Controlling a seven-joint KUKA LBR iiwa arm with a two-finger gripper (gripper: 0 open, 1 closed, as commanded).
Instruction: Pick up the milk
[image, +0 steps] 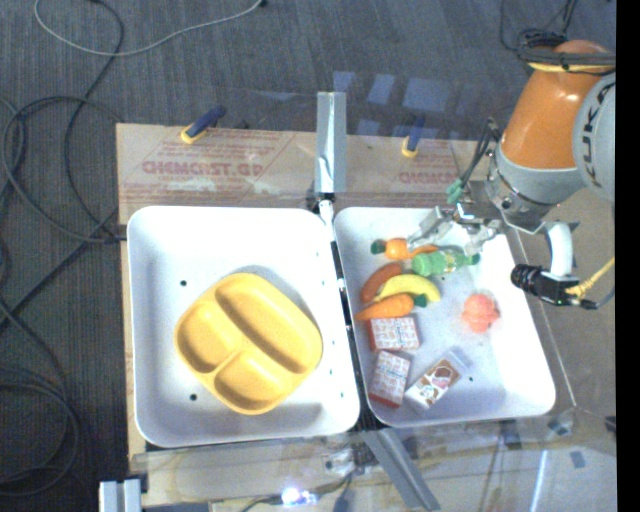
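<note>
The milk (437, 380) is a small white and brown carton lying on its side near the front of the right bin (520, 385). My gripper (460, 226) hangs over the back of that bin, well behind the milk and just above a green bottle (441, 263). Its fingers stand apart with nothing between them. The grey arm with its orange band (553, 130) comes in from the upper right.
Two red and white boxes (391, 353) lie just left of the milk. A carrot (385, 306), a banana (412, 287), a small orange (397, 248) and a pink fruit (480, 312) fill the bin's middle. The left bin (160, 240) holds a yellow divided plate (250, 340).
</note>
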